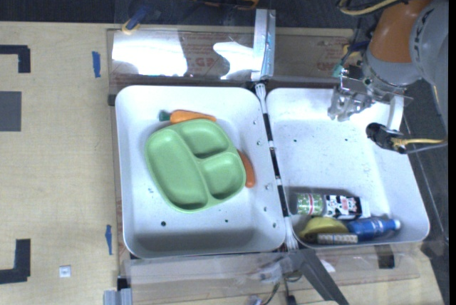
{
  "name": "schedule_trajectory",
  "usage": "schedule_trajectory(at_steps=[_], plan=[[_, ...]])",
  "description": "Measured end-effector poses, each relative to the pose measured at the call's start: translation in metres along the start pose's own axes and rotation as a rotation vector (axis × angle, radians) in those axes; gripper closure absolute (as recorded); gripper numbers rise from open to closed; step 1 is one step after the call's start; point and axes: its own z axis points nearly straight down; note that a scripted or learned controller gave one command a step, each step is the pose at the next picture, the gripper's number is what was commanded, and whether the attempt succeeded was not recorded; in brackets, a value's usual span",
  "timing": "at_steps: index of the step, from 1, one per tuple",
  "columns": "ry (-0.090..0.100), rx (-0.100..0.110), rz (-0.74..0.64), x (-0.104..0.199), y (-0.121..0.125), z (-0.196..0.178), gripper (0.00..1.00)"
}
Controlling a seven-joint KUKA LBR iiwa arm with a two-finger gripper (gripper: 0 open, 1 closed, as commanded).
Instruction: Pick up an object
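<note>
Camera view: glossy green 3-compartment plate (194,164); metal gripper (347,105) over speckled bin (335,154).

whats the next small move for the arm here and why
Probably travel toward the near end of the right bin. The gripper hangs over that bin's far corner above bare floor, while the can, yellow object and blue bottle lie clustered against the near wall. The can, on the cluster's open side, looks the easiest target.

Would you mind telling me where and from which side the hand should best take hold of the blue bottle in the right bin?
Grip the blue bottle across its mid-body, coming from straight above. It lies on its side along the right bin's near wall, with a yellow object at one end, so the fingers probably fit best across its narrow width.
</note>
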Motion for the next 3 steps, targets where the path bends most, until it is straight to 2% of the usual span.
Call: schedule_trajectory(at_steps=[1, 2, 3], plan=[[0.001, 0.0, -0.052, -0.017, -0.089, -0.063, 1.0], [0.001, 0.0, -0.052, -0.017, -0.089, -0.063, 0.0], [0.0, -0.007, -0.114, -0.04, -0.086, 0.066, 0.0]])
